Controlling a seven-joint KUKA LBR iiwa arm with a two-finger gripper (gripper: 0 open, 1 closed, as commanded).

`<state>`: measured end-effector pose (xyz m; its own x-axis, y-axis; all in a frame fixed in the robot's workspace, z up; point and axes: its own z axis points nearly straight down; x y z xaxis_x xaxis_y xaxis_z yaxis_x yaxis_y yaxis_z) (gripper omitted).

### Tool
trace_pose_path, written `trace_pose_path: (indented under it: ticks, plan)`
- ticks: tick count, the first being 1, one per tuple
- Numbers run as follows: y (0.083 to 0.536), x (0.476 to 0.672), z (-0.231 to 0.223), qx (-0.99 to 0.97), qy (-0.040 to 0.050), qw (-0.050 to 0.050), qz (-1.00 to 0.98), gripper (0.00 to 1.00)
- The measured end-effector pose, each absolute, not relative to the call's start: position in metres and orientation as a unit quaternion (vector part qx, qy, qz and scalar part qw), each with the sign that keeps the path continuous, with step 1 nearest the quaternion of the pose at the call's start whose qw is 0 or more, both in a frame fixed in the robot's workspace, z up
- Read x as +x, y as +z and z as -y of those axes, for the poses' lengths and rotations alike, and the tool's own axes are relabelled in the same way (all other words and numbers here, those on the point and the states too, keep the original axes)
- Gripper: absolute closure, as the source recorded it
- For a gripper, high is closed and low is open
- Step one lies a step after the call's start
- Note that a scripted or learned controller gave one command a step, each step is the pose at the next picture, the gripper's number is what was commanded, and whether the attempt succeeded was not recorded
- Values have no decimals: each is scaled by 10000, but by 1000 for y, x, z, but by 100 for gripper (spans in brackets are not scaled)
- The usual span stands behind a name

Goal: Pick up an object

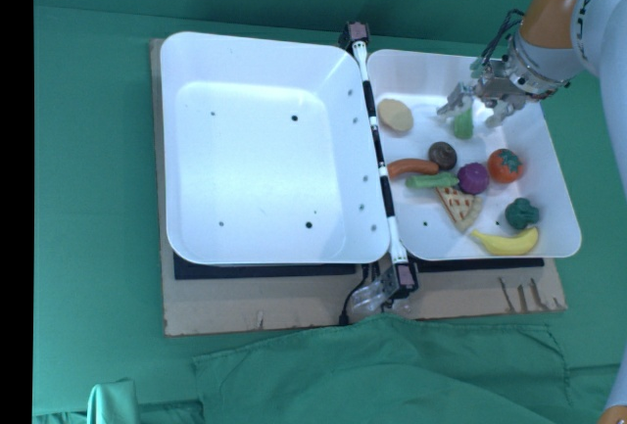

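Gripper going for the green piece in the right bin

The gripper (477, 105) sits spread open over the green piece (462, 123) at the far side of the right bin (560, 207), not holding it. Looks like the reach step; next it'd need to drop and close.
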<state>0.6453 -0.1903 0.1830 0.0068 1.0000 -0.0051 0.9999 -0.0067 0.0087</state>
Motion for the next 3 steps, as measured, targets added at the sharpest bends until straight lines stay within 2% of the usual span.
trace_pose_path:
  ticks: [1,2,3]
  plan:
    - [181,699,189,7061,-107,-97,-7079,0]
    - [289,703,188,7077,28,71,-7065,0]
    - [199,698,190,7082,-62,-37,-7060,0]
